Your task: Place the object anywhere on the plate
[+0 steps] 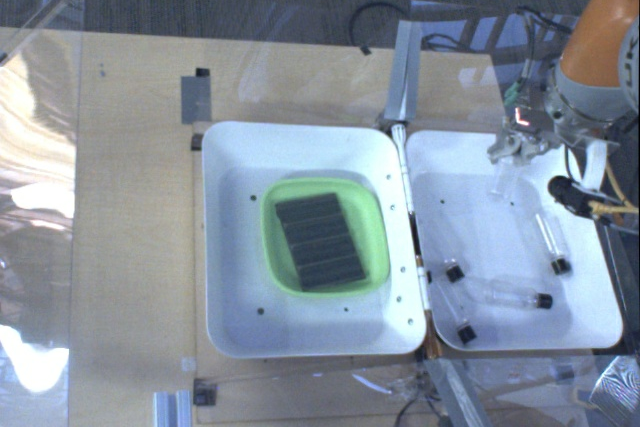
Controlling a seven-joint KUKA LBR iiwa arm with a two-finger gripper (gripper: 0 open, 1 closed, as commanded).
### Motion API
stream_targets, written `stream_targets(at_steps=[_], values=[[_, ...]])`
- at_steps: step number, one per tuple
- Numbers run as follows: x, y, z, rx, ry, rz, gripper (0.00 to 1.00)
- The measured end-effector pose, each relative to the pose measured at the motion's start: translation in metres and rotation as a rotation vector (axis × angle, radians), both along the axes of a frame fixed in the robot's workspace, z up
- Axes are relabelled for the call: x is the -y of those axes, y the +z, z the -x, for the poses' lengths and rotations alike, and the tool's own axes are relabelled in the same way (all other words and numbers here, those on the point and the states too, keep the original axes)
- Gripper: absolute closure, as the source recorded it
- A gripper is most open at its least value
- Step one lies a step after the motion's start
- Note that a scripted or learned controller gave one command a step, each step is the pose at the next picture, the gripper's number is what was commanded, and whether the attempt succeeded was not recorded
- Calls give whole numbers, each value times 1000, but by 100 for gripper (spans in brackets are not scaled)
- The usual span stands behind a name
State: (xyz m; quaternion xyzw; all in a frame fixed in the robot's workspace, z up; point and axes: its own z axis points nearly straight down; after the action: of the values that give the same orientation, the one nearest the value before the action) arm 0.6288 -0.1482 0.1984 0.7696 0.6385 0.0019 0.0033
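A lime-green square plate [275, 245] sits in the middle of the left white bin [225, 215]. A dark grey ribbed block [320, 241] lies flat on the plate, slightly turned. My gripper [512, 155] hangs over the far part of the right bin [440, 165], well to the right of the plate and apart from the block. I see nothing in it.
The right bin holds clear tubes with black caps: one [550, 243] at the right, one [515, 297] near the front. Two small black caps [454, 272] [466, 333] lie at its left front. A grey metal post [403, 75] stands behind the bins' shared edge. Cables run at the right.
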Motion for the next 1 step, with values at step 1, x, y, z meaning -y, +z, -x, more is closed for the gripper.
stream_targets(at_steps=[1], values=[[0, 0, 0, 0, 0, 0, 0]])
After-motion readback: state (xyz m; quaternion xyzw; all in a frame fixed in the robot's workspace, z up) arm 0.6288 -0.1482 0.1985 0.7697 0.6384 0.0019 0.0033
